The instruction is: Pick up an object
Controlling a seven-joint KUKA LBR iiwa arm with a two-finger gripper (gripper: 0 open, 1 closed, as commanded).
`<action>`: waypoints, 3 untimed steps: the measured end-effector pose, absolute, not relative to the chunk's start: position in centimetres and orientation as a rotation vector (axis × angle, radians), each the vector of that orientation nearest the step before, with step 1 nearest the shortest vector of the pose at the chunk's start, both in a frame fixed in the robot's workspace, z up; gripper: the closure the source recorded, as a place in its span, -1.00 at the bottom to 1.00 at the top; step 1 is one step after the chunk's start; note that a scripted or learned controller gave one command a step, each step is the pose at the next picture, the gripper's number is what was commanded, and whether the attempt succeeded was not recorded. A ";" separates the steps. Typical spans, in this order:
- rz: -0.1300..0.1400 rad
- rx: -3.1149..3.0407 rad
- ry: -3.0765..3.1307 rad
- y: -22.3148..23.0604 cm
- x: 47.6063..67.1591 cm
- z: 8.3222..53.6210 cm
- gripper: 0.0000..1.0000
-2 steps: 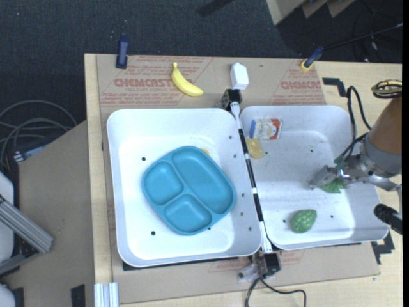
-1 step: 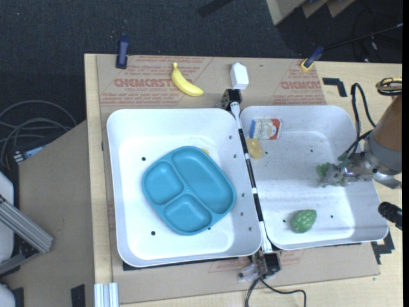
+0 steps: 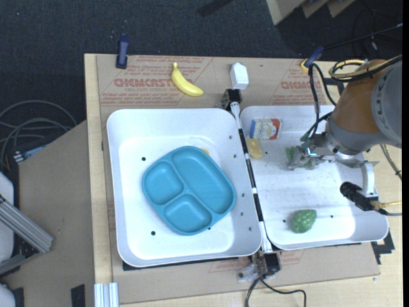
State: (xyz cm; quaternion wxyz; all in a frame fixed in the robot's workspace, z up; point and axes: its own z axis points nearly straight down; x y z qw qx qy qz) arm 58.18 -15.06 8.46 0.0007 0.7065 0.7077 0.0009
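green object (image 3: 303,220) well below pincer (image 3: 300,158)

The grey arm (image 3: 377,117) reaches in from the right side of the scene, its thick body bearing an orange band (image 3: 358,107) above the wrist. The wrist bends down and to the left, toward the middle of the right half of the bench. At its end the gripper (image 3: 299,158) sits low, pointing left. The tips are small and blurred, so their spacing cannot be made out.
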 end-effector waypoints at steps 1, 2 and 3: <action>0.000 2.222 2.224 -9.8 54.1 8.4 1.00; -0.001 2.223 2.223 -9.9 54.1 8.4 -1.00; 0.001 2.219 2.221 -9.7 57.8 8.5 -1.00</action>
